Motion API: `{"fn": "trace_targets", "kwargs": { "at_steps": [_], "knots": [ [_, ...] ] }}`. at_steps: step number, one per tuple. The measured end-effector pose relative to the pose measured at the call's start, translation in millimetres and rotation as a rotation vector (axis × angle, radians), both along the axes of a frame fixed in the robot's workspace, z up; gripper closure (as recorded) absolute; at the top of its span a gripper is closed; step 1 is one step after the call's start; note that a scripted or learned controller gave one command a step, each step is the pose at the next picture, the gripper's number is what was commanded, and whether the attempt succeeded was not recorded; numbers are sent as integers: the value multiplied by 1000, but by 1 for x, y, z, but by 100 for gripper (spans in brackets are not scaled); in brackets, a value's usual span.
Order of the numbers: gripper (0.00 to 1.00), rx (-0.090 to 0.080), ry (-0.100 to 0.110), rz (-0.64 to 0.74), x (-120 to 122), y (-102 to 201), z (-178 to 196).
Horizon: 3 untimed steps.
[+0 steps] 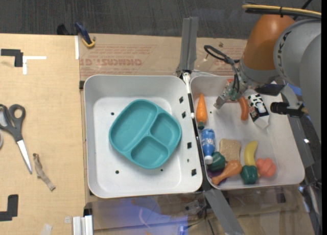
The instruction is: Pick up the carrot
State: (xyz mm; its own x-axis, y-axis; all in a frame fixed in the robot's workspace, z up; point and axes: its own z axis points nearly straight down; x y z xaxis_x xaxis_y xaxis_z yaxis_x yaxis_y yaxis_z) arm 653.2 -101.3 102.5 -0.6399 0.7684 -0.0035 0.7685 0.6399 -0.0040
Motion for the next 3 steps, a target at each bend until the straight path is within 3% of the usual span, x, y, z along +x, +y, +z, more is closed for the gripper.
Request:
{"fn": "trace_targets", "kwargs": {
  "at_steps": [1,2,3],
  "knots": [
    [100,3,-3,-56,-43,3,168],
    [0,3,-3,-56,-43,3,168],
    [0,5,0,140,-18,69,89]
  ]
}}
